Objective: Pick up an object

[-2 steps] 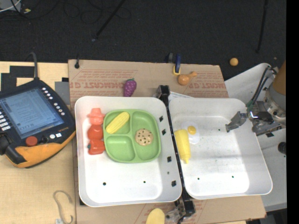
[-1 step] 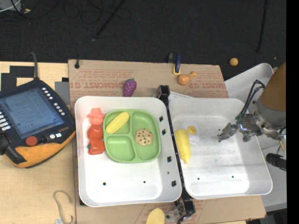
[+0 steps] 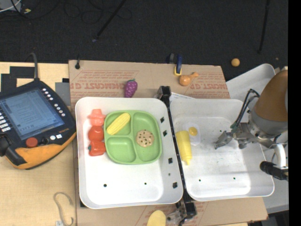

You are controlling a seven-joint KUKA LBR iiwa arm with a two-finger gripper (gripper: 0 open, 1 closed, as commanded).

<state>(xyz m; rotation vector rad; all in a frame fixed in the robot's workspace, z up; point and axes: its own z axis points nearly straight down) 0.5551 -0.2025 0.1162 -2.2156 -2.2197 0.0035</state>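
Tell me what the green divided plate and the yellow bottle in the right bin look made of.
Green divided plate: likely moulded plastic, smooth with a slight sheen; even colour, rounded compartment walls. Yellow bottle, lying against the right bin's left wall: probably plastic toy too, uniform glossy yellow, though soft rubber can't be ruled out. The gripper hovers beside it, apart.

Two white bins side by side — arm reaching in from the right.
Gripper (image 3: pixel 225 140) low over right bin (image 3: pixel 221 185), apart from yellow bottle (image 3: pixel 184 146); in left bin (image 3: pixel 122 187), green tray (image 3: pixel 133 150) bearing corn (image 3: pixel 117 123) and cookie (image 3: pixel 145 138) — red figure (image 3: pixel 96 133) beside.
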